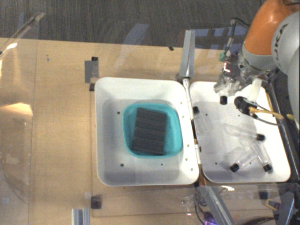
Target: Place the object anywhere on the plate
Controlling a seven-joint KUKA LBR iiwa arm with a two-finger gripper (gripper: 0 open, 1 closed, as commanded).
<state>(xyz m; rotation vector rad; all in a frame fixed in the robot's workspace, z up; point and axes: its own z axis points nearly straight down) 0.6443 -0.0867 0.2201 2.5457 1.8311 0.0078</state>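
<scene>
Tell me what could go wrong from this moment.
1. The dark ridged block already lies on the teal plate in the left bin; another pick attempt could drag it off.
2. The gripper hangs over the right bin, where clear tubes lie loose and could be knocked.

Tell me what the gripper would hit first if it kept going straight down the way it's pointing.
Probably the bare white floor of the right bin. The gripper hangs over that bin's back left part. The clear tubes lie nearer the front, seemingly off its line, though depth is hard to judge.
</scene>
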